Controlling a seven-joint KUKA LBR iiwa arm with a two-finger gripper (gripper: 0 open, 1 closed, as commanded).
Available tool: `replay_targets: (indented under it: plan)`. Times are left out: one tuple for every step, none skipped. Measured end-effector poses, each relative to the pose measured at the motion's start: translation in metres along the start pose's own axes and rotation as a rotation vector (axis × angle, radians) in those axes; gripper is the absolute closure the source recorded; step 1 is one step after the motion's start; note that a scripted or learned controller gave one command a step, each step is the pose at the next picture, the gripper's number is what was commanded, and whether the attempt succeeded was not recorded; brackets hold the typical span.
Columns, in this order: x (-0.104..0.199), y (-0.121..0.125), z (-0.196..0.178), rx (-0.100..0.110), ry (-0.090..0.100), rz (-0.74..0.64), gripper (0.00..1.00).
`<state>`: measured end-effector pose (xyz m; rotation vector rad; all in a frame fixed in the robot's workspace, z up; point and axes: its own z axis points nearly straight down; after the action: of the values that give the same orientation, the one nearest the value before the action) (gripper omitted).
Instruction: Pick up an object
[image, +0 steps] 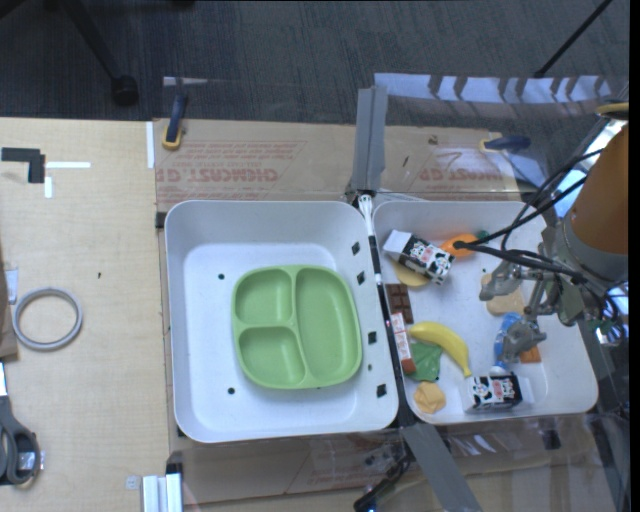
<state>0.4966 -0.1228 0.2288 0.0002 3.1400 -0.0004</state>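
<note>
My gripper (520, 335) hangs low over the right part of the right bin (570, 400), on the grey arm with its orange band (605, 205) coming in from the right. Directly beneath and beside it lie a small blue item (509, 326) and an orange piece (531, 353). A tan lump (500, 290) sits just to its upper left. A black-and-white cow-patterned toy (496, 391) lies just below it. Whether anything is between the gripper's tips is hidden by its own body.
Also in the right bin: a banana (446, 344), a green piece (425, 363), a tan cookie (430, 399), a second cow-patterned toy (421, 257), a carrot (462, 243) and a brown bar (398, 299). The left bin (190, 300) holds a green divided plate (297, 327).
</note>
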Motion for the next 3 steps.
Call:
replay_targets:
  plan:
    - [-0.046, -0.054, 0.124, 0.0, 0.001, 0.116, 0.0]
    - [-0.009, -0.095, 0.134, -0.004, -0.007, 0.144, 0.0]
    - [0.008, -0.097, 0.129, 0.004, -0.032, 0.198, 0.0]
